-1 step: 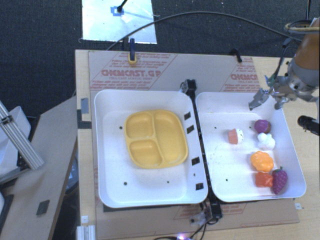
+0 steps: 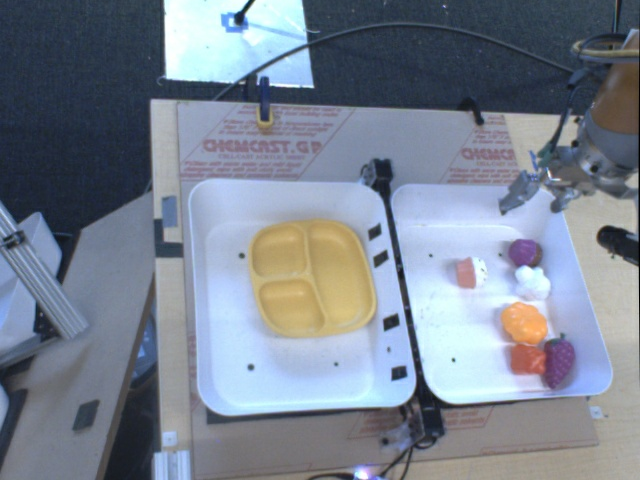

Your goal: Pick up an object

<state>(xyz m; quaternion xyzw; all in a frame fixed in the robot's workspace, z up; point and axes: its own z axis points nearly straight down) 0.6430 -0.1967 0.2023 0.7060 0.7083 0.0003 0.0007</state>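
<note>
We see the gripper [image 2: 538, 190] above the right bin's [image 2: 440, 268] far rim, fingers spread apart and holding nothing; the toys lie along that bin's right side: purple ball [image 2: 525, 252], white piece [image 2: 533, 283], orange fruit [image 2: 524, 322], red block [image 2: 527, 359], grape bunch [image 2: 559, 361]; a yellow divided tray [image 2: 310, 276] sits in the left bin [image 2: 215, 268].

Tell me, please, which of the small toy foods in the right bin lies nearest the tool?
The round purple piece, topmost of the cluster along the right wall. It sits just below the tool; the white, orange and red pieces lie farther down.
</note>
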